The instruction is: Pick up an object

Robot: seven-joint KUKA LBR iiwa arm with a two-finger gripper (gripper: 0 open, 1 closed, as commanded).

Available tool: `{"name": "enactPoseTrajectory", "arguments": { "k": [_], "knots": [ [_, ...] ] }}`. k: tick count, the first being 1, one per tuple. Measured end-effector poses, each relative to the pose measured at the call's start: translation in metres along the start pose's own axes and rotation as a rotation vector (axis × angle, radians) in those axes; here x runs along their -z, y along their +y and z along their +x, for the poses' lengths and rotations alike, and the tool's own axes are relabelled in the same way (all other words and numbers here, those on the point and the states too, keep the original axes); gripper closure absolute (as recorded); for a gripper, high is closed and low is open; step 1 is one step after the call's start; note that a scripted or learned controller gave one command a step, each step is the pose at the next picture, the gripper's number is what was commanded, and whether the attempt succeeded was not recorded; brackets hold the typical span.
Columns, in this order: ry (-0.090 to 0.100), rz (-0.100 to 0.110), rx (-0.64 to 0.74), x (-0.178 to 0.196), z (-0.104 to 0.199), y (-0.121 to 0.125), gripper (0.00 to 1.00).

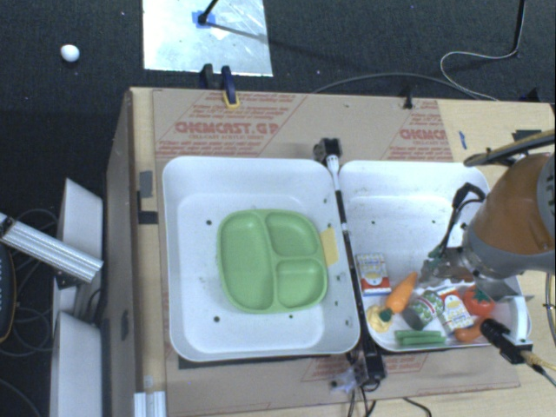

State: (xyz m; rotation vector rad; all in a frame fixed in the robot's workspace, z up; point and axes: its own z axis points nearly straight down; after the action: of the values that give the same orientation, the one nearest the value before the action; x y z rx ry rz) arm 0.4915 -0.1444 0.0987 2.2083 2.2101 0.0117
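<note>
Nearest you, along the front of the right bin (pixel 408 189), lie a green bar (pixel 420 339), a carrot (pixel 400 294), a small carton (pixel 373 274) and a tomato (pixel 479 302), all crowded together. The gripper (pixel 443 270) sits low just above that pile, beside the carrot; you cannot tell how its claw stands. Farther left, the left bin (pixel 195 259) holds a green tray (pixel 271 260).

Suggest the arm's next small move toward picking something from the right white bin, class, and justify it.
Probably a short descent: the gripper hangs over the right white bin, just above the heap where the orange carrot-shaped toy and small red-and-white carton lie, and nothing shows between its fingers.
</note>
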Motion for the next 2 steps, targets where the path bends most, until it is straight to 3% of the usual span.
{"name": "enactPoseTrajectory", "arguments": {
  "k": [1, 2],
  "knots": [
    [0.005, 0.013, 0.002, 0.087, -0.017, 0.038, 1.0],
    [0.006, 0.013, 0.004, 0.124, -0.01, 0.116, 1.0]
  ]
}}
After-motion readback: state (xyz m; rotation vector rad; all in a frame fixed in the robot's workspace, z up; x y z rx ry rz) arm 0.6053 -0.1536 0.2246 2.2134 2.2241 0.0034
